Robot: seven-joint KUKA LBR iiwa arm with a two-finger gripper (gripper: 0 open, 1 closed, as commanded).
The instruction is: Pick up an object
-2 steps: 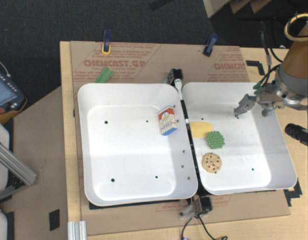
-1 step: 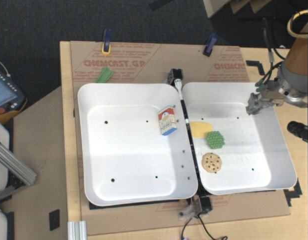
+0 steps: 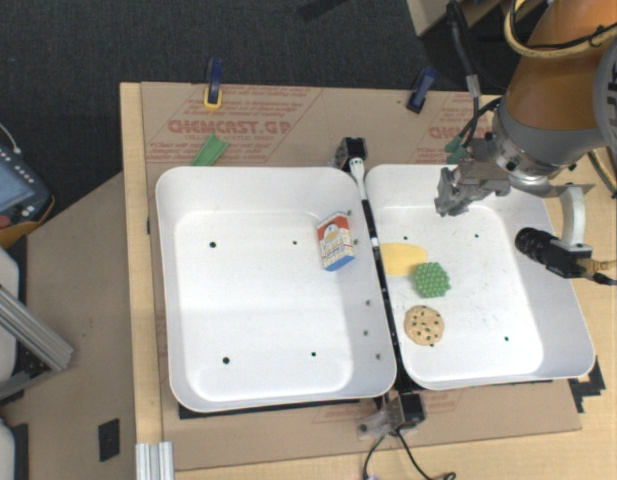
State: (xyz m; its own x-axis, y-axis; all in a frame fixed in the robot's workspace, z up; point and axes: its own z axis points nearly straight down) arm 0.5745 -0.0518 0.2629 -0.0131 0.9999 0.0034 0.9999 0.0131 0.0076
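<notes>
In the right bin [image 3: 548, 358] lie a yellow wedge [image 3: 401, 258], a green bumpy ball [image 3: 430, 280] and a round cookie [image 3: 424, 325], close together near the bin's left side. A small milk carton [image 3: 335, 241] stands in the left bin [image 3: 218, 368] near its right wall. My gripper [image 3: 450, 203] hangs over the back of the right bin, above and to the right of the yellow wedge, apart from all the objects. Nothing shows between its fingers.
A black divider strip [image 3: 373, 268] runs between the two bins. A black cylindrical part [image 3: 550, 251] of the arm sticks out over the right bin's right side. Clamps [image 3: 214, 86] and a green tag [image 3: 209, 150] sit on the cardboard behind the bins.
</notes>
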